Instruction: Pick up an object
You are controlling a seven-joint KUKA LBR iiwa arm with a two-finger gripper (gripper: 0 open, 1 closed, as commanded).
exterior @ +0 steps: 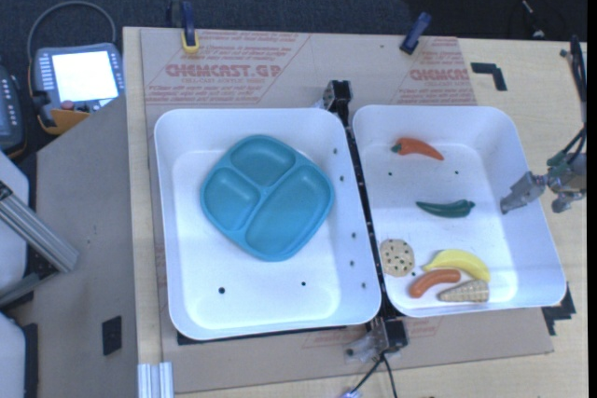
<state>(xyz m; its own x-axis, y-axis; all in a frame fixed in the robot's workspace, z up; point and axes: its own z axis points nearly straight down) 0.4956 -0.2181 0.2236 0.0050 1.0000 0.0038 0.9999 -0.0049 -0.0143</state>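
Note:
The right bin (522, 140) holds an orange chili pepper (417, 148) near its back. A green pepper (445, 209) lies in the middle. At the front sit a round cookie (396, 256), a yellow banana (459, 263), a red sausage (434, 282) and a beige wafer wedge (465, 293). My gripper (541, 197) hangs over the right rim of this bin, well right of the green pepper. It is open, with nothing between its fingers (519, 194).
The left bin (187, 275) holds a blue divided plate (268, 197). A ridge with clamps (338, 93) divides the two bins. A pendant with a lit screen (82, 76) lies off the bench at the far left.

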